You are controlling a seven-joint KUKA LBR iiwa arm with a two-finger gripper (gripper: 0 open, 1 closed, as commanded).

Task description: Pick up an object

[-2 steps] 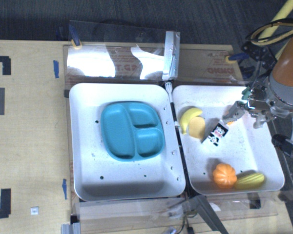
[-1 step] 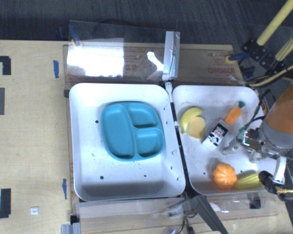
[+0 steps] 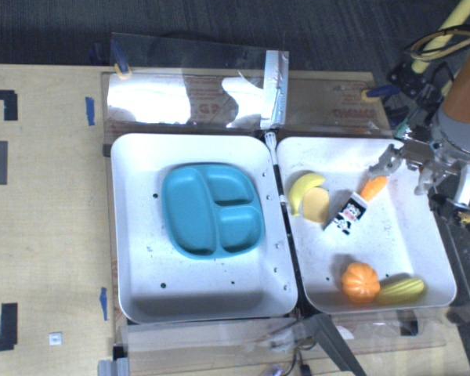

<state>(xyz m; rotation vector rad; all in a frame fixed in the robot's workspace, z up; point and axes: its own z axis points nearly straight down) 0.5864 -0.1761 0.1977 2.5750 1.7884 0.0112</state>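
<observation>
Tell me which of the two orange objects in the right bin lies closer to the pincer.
The small orange carrot, just left of the pincer near the bin's far side. The round orange pumpkin sits at the near edge beside a yellow squash.

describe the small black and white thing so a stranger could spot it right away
Look in the right-hand white bin, the one without the blue divided tray. Near its middle, just right of the yellow banana and below-left of the little orange carrot, lies the small black and white object, tilted. It is the one boxy, dark item among rounded yellow and orange toy foods.
</observation>
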